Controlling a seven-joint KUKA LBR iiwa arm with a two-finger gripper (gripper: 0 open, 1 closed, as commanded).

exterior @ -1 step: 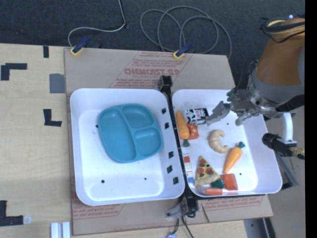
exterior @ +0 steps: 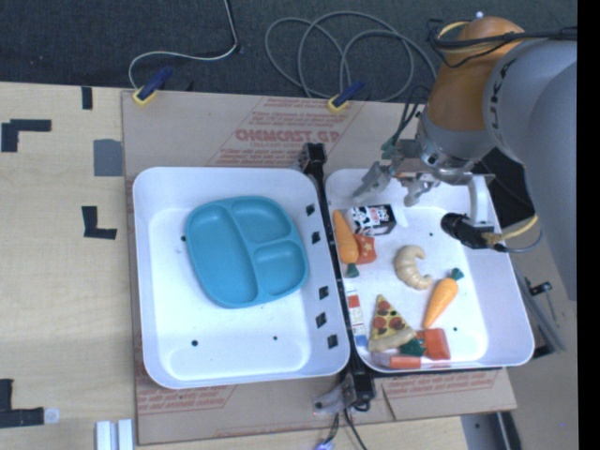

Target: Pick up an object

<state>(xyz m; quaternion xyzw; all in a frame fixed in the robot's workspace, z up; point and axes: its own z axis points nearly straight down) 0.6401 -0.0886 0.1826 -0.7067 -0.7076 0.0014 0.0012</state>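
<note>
The gripper (exterior: 392, 178) hangs over the far edge of the right bin (exterior: 506, 322), its jaws spread apart and grasping nothing. Just beneath and slightly nearer the camera lies a small black-and-white carton (exterior: 372, 217), which seems the likeliest target. A toy carrot-like piece (exterior: 345, 236) lies just beside it along the bin's left wall, with a small red item (exterior: 365, 248) touching or nearly so. Farther toward the near edge lie a croissant (exterior: 411, 264), an orange carrot (exterior: 442, 298) and a pizza slice (exterior: 388, 321). The left bin (exterior: 159, 345) carries a blue divided plate (exterior: 247, 249).

The risk here is crowding: descending onto the carton, one finger could land on the neighbouring piece or strike the bin's wall, tipping the carton away or closing on two things at once.
</note>
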